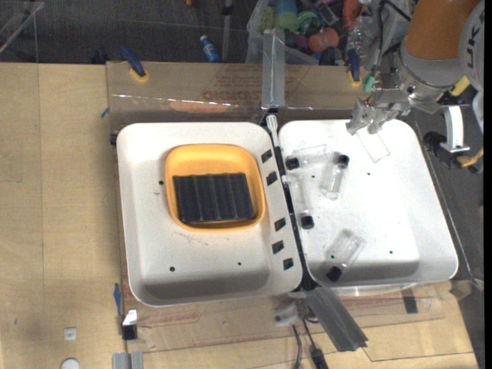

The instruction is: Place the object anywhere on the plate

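An orange square plate [178, 167] lies in the left bin [146, 229]. A black ridged rectangular object [214, 197] rests flat on the plate. My gripper [367, 121] hangs over the far edge of the right bin [415, 206], well to the right of the plate. Below it, several clear vials with black caps lie in the right bin: one [334, 177] near the middle, one [343, 249] toward the front and one [298, 161] by the divider. A flat clear piece [377, 147] lies just under the gripper.
A small black cap [306, 221] sits near the divider [280, 198] between the bins. A clear box of colourful toys [323, 10] stands behind the bench. The arm's orange band [442, 18] is at the top right.
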Robot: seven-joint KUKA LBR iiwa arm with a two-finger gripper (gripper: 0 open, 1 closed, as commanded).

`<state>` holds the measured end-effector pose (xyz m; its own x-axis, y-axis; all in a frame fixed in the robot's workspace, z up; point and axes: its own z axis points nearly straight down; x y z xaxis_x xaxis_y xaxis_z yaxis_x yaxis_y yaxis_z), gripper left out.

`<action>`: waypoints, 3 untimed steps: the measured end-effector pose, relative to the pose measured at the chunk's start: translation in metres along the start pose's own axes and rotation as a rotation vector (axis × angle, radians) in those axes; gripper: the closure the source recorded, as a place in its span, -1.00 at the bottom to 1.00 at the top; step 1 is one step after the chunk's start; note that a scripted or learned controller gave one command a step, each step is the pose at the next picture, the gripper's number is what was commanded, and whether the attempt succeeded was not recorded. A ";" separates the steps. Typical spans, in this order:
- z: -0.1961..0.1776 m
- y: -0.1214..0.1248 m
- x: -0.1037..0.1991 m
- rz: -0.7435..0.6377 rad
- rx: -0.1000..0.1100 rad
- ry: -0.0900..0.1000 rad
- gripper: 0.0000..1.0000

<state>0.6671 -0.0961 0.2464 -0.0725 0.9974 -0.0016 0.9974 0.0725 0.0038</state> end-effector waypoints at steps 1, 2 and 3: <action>-0.016 0.000 -0.002 -0.125 0.000 0.000 1.00; -0.036 -0.001 -0.018 -0.171 0.000 0.000 1.00; -0.055 -0.002 -0.041 -0.225 -0.001 -0.001 1.00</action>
<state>0.6674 -0.1373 0.3010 -0.2928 0.9562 -0.0038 0.9562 0.2928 0.0042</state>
